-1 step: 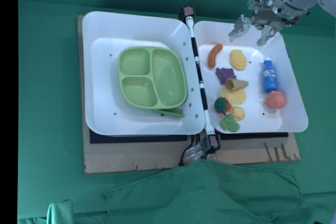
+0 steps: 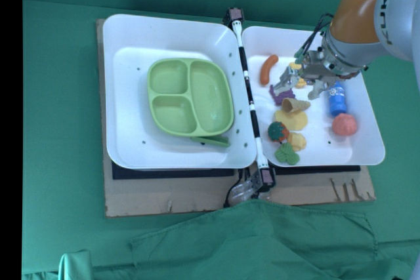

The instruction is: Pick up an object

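From above, your hand (image 2: 300, 83) hangs low over the right bin (image 2: 367, 141), its fingers spread apart with nothing between them, and the toy ice-cream cone (image 2: 294, 104) lies just below them toward the near edge, its long axis running roughly left to right across the bin. The orange sausage (image 2: 268, 69) sits to the hand's left, upright in the picture, and the blue bottle (image 2: 336, 100) to its right. The cone looks the nearest pick: a short drop toward you.
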You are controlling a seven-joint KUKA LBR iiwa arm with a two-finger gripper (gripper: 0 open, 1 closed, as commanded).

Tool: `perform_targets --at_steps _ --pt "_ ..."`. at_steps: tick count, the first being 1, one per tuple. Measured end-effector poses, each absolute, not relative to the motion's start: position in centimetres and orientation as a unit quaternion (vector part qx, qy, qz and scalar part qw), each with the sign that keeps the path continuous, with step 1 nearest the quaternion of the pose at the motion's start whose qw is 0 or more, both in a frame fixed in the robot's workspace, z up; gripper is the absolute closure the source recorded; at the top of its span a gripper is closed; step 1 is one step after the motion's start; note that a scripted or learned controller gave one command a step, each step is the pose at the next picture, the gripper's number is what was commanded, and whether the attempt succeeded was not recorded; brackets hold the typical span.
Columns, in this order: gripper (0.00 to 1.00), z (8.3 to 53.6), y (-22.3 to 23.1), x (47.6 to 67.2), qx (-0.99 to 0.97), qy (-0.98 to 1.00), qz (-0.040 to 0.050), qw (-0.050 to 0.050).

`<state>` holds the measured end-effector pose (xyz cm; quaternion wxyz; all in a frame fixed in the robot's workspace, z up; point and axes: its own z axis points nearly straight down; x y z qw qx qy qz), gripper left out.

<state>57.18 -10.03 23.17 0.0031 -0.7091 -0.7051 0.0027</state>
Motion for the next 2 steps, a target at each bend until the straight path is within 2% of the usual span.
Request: perform_targets --at_steps 1,2 --pt "0.0 19.87 -10.09 57.05 -0.708 -0.706 -0.0066 -0.012" --pt "1.0 20.37 -10.06 56.71 -0.71 -0.705 -0.0029 -0.006"
